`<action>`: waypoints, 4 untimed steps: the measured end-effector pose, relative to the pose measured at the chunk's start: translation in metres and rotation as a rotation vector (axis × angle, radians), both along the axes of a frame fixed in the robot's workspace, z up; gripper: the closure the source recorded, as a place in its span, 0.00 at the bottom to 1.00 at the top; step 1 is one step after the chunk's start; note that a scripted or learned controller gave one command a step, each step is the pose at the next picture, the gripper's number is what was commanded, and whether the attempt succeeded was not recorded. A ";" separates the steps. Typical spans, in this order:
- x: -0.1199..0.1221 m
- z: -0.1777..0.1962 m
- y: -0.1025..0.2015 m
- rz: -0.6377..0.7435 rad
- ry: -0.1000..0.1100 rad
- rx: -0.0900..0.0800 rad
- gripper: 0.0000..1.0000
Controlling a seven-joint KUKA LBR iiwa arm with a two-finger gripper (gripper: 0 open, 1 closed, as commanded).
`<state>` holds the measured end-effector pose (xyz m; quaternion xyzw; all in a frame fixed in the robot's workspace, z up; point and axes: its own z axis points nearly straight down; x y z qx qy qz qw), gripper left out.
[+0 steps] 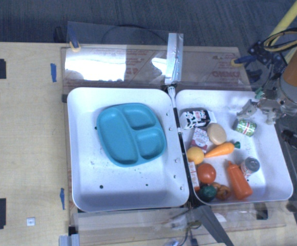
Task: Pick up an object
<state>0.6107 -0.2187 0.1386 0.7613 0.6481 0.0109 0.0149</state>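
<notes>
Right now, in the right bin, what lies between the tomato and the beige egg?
In the camera view, a carrot lies across the stretch between the tomato and the egg.

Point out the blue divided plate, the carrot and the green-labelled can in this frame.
Blue divided plate (131, 133): camera view, left bin, on its centre ridge.
Carrot (220, 149): camera view, right bin, mid orange body.
Green-labelled can (245, 127): camera view, right bin's far right part, on its label.
</notes>
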 end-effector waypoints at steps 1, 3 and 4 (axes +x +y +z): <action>0.000 -0.001 -0.001 0.068 0.004 -0.001 0.00; 0.002 -0.002 0.000 0.051 0.001 0.000 0.00; 0.003 -0.002 0.000 0.032 0.000 0.001 0.00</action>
